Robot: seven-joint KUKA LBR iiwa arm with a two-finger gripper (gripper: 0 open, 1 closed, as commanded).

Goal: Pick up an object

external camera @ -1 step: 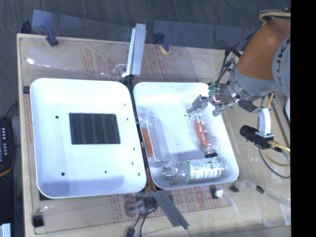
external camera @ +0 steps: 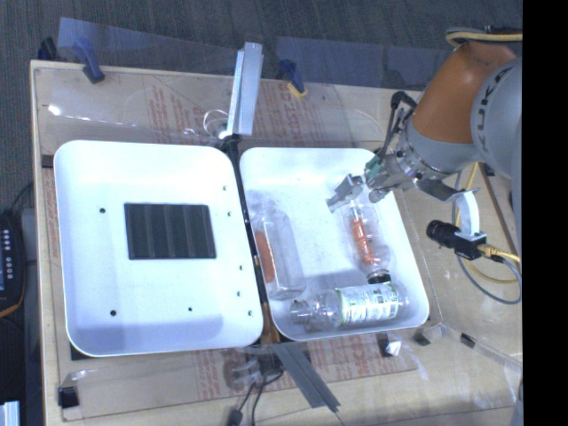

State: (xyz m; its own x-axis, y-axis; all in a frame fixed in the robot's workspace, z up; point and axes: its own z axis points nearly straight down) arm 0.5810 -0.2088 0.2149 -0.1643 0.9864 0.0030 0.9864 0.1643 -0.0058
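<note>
My gripper [external camera: 358, 193] hangs over the upper right part of the right bin [external camera: 306, 171], with its fingers standing apart and nothing between them. Just below it lies a small clear bottle with orange contents and a black cap [external camera: 366, 240], its capless end pointing up toward the gripper. A larger clear bottle with a green label [external camera: 357, 306] lies on its side along the bin's front wall. A clear tube-like bottle with an orange strip [external camera: 272, 252] lies along the bin's left wall.
The left bin [external camera: 89, 193] holds a dark ribbed rectangular panel [external camera: 169, 231] at its middle. A metal bar [external camera: 244, 87] stands behind the gap between the bins. Blue clamps [external camera: 89, 65] hold the bench's back edge.
</note>
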